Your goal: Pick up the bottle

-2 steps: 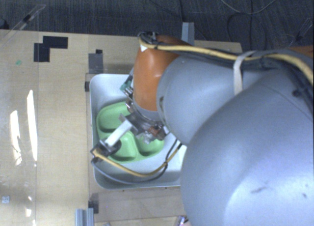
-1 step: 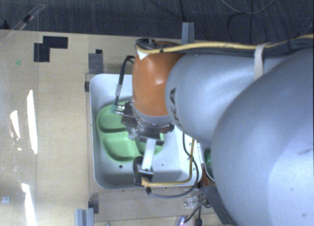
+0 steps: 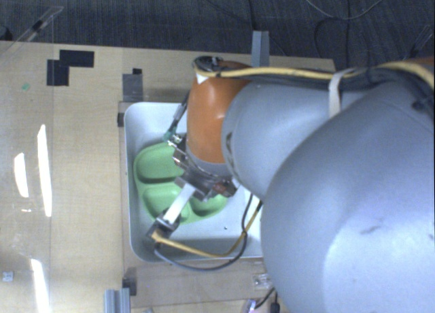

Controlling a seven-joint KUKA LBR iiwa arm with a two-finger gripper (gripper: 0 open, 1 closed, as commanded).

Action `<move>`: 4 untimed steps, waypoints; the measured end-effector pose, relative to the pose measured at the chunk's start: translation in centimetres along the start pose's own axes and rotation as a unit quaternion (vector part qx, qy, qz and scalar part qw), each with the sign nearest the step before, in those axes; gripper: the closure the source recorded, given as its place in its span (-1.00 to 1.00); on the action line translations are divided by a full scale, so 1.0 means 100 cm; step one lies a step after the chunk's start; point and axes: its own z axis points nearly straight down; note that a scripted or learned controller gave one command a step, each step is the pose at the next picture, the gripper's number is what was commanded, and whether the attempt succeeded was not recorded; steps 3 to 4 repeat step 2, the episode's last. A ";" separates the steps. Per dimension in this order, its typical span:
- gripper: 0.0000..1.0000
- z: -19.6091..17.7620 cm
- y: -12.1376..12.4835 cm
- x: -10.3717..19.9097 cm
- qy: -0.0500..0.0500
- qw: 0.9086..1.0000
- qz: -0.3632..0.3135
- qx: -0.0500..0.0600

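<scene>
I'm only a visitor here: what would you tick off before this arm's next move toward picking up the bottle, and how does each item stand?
1. Bottle identified: cannot tell; a pale green thing lies in the bin, partly hidden by the arm.
2. End effector over that green thing: ok.
3. End effector away from the bin's left wall: ok.
4. Grasp made: cannot tell; the wrist hides it.
5. Second bin's contents: cannot tell; the arm covers it.
</scene>
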 end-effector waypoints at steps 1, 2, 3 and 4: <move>1.00 -0.019 -0.003 0.005 0.002 0.970 0.245 -0.001; -1.00 -0.019 -0.003 0.005 0.002 0.970 0.245 -0.002; -1.00 -0.019 -0.003 0.005 0.002 0.970 0.245 -0.002; -1.00 -0.019 -0.003 0.005 0.002 0.970 0.245 -0.002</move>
